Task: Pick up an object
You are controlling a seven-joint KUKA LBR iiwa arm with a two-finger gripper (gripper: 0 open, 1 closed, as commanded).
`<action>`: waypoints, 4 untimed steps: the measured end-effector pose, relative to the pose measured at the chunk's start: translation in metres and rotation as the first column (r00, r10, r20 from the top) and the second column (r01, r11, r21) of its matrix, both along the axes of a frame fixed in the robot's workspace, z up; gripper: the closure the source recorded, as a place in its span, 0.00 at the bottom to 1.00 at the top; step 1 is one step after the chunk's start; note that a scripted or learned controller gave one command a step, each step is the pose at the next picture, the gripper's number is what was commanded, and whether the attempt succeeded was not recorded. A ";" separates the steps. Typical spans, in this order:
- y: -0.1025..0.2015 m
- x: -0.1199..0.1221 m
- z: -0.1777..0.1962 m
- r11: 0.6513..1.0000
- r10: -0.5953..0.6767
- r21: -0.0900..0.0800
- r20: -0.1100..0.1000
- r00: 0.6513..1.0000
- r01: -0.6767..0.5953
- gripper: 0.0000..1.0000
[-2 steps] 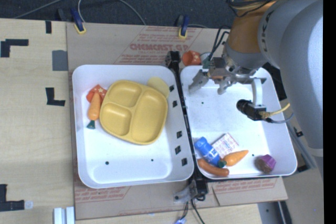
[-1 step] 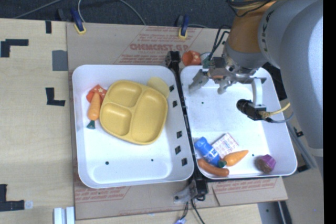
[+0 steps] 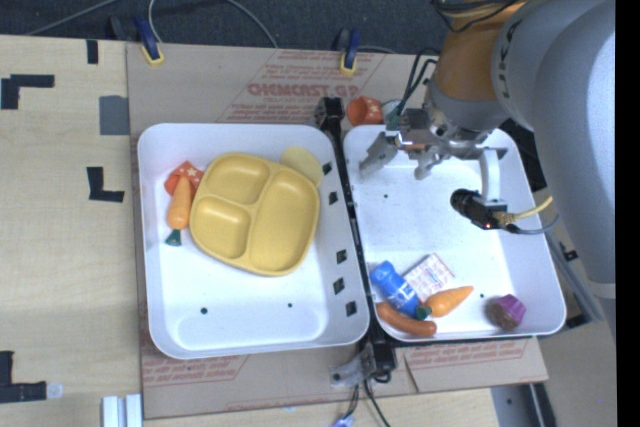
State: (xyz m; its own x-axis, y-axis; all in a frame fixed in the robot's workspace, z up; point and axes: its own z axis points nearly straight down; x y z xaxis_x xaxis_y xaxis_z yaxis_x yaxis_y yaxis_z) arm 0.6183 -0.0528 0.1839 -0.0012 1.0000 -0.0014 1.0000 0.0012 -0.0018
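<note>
Beneath both bins point(image 3: 160, 245), printed cardboard point(image 3: 290, 85)

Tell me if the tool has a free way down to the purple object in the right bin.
Probably yes. The purple object lies alone near the right bin's front right corner, nothing over it. The tool hovers over the far end of that bin, with bare floor between them.
</note>
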 end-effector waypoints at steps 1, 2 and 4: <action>0.000 0.000 0.000 1.000 0.000 0.000 0.000 1.000 0.000 0.00; 0.000 0.000 0.000 1.000 0.000 0.000 0.000 1.000 0.000 0.00; 0.000 0.000 0.000 1.000 0.000 0.000 0.000 1.000 0.000 0.00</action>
State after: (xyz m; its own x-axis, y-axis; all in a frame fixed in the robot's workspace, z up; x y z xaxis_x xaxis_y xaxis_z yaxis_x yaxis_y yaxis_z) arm 0.6183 -0.0528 0.1839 -0.0012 1.0000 -0.0014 1.0000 0.0012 -0.0017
